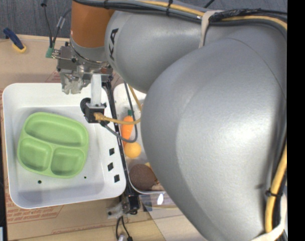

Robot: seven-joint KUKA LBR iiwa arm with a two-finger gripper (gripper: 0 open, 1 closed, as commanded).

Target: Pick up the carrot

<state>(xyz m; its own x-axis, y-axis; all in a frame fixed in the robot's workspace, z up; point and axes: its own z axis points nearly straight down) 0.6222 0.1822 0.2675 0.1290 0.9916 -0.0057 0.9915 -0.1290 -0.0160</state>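
Can't be told whether the fingers are spread or clenched, so the carrot, lying off to their right, should probably be approached slowly from above.

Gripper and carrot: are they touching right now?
Apart. The camera view shows the gripper over the left bin's top edge, while the carrot lies in the right bin, past the dividing walls.

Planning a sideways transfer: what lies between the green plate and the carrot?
In the camera view, bare white bin floor, then the two bins' adjoining walls separate green plate from carrot.
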